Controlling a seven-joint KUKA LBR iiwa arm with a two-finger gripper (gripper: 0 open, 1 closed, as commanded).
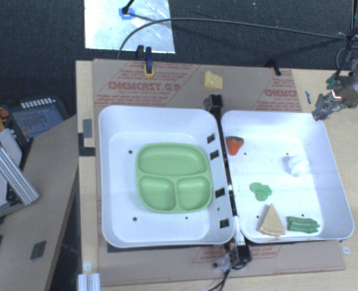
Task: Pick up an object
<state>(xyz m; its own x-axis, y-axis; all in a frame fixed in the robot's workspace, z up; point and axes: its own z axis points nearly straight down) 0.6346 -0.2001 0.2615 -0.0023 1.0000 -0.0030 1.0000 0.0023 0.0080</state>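
The right bin [324,139] holds several small items: a red-orange piece [234,144] at its upper left, a white lump [296,164] toward the right, a green leafy piece [261,191], a tan wedge [271,220] and a green bean-like piece [303,225] near the front. My gripper [325,107] hangs at the far right, above the bin's back right corner and apart from every item. Nothing shows between its fingers.
The left bin [115,126] carries a green three-compartment plate [171,177]. A yellow block [213,80] lies on the cardboard behind the bins. A clamp [147,60] and cables sit at the back. Equipment stands on the left bench.
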